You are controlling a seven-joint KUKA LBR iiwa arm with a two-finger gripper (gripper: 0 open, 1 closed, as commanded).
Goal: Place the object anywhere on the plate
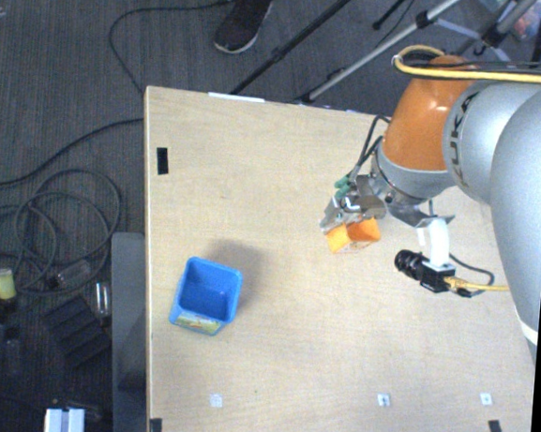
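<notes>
At the right of the frame the gripper (353, 222) has its jaws clamped on an orange block (357, 234); carry it level toward the blue dish (206, 295), lower left.

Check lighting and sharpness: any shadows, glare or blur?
Camera view: even, soft light, no harsh glare on the pale wooden bench top; faint shadow behind the blue square plastic container; overall slightly soft focus; small orange block at the gripper is fuzzy-edged.

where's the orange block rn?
Camera view, right of center on the tabletop: orange block sits at the gripper, well right of the blue container.
</notes>
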